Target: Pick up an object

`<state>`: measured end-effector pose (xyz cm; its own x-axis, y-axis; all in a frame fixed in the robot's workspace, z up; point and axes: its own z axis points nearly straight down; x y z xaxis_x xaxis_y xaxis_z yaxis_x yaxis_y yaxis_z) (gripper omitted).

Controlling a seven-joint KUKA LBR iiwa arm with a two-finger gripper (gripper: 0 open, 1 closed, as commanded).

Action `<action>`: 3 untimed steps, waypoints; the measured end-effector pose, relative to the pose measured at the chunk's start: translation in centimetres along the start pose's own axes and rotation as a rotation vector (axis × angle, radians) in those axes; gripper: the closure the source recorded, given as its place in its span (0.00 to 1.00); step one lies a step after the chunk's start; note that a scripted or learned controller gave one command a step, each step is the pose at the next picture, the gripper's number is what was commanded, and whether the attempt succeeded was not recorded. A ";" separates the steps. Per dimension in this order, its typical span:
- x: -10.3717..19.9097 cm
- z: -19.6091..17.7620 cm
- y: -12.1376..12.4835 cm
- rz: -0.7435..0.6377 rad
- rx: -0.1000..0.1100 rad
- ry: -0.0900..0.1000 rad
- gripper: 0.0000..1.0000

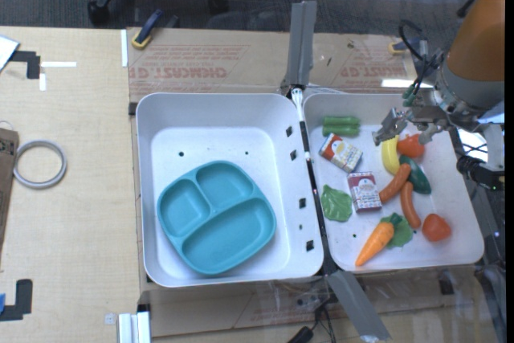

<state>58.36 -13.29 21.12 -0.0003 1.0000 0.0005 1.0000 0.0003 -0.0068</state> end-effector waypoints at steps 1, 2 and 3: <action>-3.0 12.0 1.1 -0.033 -0.004 0.000 0.00; -3.1 11.3 1.0 -0.028 0.001 0.001 1.00; 7.6 0.1 -5.2 -0.099 -0.001 -0.001 1.00</action>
